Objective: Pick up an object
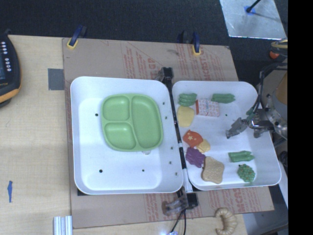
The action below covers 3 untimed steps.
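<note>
The long green plastic bean (pixel 240 156) lies just below our hand (pixel 236 129), whose grip we cannot tell, with a green broccoli toy (pixel 246 173) beside it.

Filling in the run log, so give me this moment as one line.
arm: in from right | claw: above right bin, nothing seen held | nearest: green pepper | left bin: green divided plate

Shallow white right bin (pixel 254 89) crowded along its nine o'clock side by small toy foods, open floor at its centre, grey two-finger gripper (pixel 235 129) over three o'clock, green divided plate (pixel 132 122) filling left white bin (pixel 83 170), bare floor along six o'clock
</note>
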{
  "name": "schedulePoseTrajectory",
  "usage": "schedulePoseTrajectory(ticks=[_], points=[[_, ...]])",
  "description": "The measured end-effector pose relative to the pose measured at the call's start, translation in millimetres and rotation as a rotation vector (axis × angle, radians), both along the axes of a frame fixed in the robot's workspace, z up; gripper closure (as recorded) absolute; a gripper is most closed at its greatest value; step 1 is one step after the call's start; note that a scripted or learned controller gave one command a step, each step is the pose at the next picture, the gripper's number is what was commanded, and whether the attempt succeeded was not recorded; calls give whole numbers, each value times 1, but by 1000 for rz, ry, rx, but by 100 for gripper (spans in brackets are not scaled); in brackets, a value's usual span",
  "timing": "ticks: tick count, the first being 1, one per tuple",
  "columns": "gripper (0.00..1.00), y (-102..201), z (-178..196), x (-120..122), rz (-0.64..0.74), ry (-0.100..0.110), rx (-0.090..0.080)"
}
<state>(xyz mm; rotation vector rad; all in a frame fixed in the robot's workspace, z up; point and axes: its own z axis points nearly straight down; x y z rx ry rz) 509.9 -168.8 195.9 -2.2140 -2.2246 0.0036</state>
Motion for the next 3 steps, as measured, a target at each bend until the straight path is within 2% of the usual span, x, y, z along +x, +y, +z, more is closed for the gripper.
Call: schedulePoseTrajectory(ticks=[1,2,3], points=[[0,28,14,130,6,-14,-2],[0,76,-38,54,1,10,2],[0,56,-85,149,3,-4,-2]])
